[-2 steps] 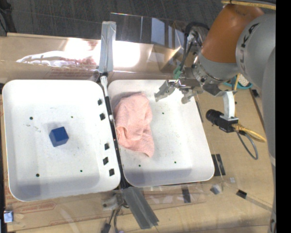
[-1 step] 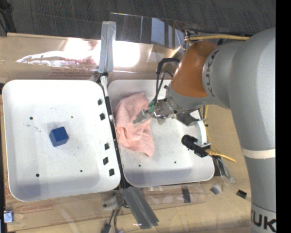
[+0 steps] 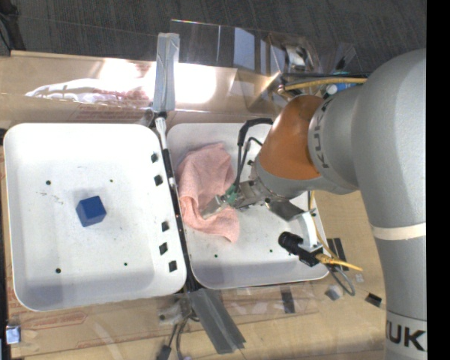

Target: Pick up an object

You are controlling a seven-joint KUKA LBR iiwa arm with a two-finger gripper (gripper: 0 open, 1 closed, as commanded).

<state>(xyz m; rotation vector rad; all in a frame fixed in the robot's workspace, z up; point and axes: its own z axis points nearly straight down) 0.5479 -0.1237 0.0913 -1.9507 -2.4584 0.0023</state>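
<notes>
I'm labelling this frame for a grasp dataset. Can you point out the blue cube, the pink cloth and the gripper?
blue cube [image 3: 91, 210]: camera view, on its top face.
pink cloth [image 3: 202, 175]: camera view, on the upper bunched part.
gripper [image 3: 223, 201]: camera view, midway between its fingertips, at the cloth.

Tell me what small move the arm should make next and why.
Probably lift the hand straight up a little. It sits low in the right bin, right against the pink cloth, whose folds bunch at its tip. A short lift would show whether the cloth comes along. The blue cube lies apart in the left bin.

Arm [image 3: 360, 141] bent low, tool [image 3: 226, 199] (leftward)
</notes>
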